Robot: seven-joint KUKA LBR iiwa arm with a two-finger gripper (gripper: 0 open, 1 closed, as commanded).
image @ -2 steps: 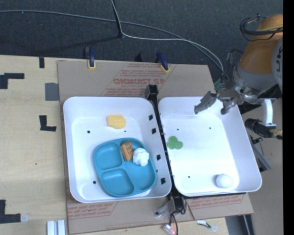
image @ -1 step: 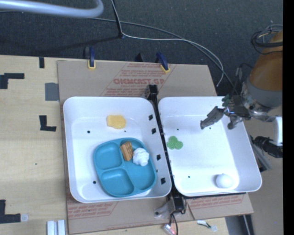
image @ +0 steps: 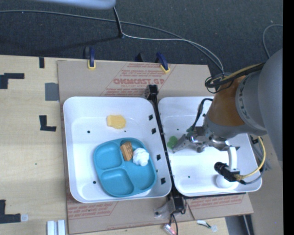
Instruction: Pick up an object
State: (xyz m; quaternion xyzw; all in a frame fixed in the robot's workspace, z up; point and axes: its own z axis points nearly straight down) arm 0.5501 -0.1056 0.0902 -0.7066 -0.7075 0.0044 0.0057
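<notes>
Robot lab: clamped cardboard (image: 138, 82), taped bench (image: 27, 137), cables (image: 183, 43).

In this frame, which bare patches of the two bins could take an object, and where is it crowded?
Left bin: bare floor left of the yellow piece and above the blue tray; the tray's two left compartments are bare, its right one holds a brown block and white ball. Right bin: front-left floor is bare; the gripper crowds the green item.

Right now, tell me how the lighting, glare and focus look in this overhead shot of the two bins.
In the camera view the light is even and soft: both shallow white plastic bins are bright with faint shadows along their walls; the blue three-compartment plastic tray shows mild sheen; the grey arm with its orange band looms large and slightly soft; a pale blurred streak crosses the top edge.
</notes>
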